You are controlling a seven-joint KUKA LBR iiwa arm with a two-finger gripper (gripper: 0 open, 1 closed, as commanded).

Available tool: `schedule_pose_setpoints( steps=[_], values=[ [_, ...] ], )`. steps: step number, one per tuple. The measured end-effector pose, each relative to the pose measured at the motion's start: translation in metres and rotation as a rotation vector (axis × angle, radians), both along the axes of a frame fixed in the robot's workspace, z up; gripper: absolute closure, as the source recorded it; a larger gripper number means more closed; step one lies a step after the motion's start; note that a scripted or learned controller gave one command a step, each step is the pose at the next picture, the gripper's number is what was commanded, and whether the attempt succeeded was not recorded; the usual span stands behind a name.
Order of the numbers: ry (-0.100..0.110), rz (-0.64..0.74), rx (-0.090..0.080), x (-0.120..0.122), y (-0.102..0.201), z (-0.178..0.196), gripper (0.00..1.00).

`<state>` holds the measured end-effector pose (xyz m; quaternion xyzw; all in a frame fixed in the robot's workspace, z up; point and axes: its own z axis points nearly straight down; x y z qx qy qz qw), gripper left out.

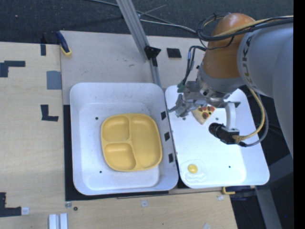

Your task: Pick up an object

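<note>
A yellow divided plate point(131, 141) lies in the left bin point(81, 104). In the right bin point(248, 171) a small yellow round object point(192, 168) rests near the front left corner. A pale object with red and yellow spots point(205, 112) lies near the bin's back, partly under the wrist. My gripper point(182, 109) hangs over the right bin's back left part, just left of the spotted object. The grey arm with its orange band point(228, 46) comes in from the right and covers the bin's back.
A slanted metal pole point(138, 30) rises behind the left bin. A black cable fitting point(224, 132) hangs from the wrist over the right bin. Blue and yellow clamp point(63, 44) sits at the bench's back left. Dark tape marks dot the wooden bench.
</note>
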<state>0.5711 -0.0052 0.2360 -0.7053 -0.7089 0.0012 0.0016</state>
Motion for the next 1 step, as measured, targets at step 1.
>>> schedule_pose_setpoints(
  steps=[1],
  values=[
    [0.000, 0.002, 0.000, -0.0072, 0.0570, -0.0142, 1.00]
  ],
)
